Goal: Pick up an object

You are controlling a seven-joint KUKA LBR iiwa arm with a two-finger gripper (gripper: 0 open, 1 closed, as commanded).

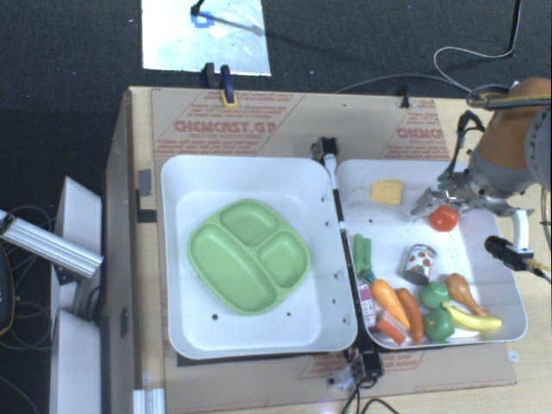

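Gripper (444, 203) sits low over the far right part of the right bin (509, 270), reaching in from the right under the grey arm with its orange band (509, 136). Whether its fingers are spread or closed cannot be made out, and nothing can be seen clamped between them. A red tomato (443, 219) lies just below the gripper, touching or nearly touching it. To the gripper's left, near the bin's far edge, lies a yellow cheese wedge (386, 192). Nearer the camera from the gripper stands a small can with a printed label (419, 263), and beyond it, at the bin's near edge, a cluster of toy food: two carrots (399, 304), a green pepper (434, 295), a second green piece (439, 324), a banana (473, 319) and an orange-brown drumstick-like piece (461, 291). A green pod-shaped piece (361, 255) lies along the bin's left wall. Well to the gripper's left, the left bin (198, 188) holds a green divided plate (248, 254).
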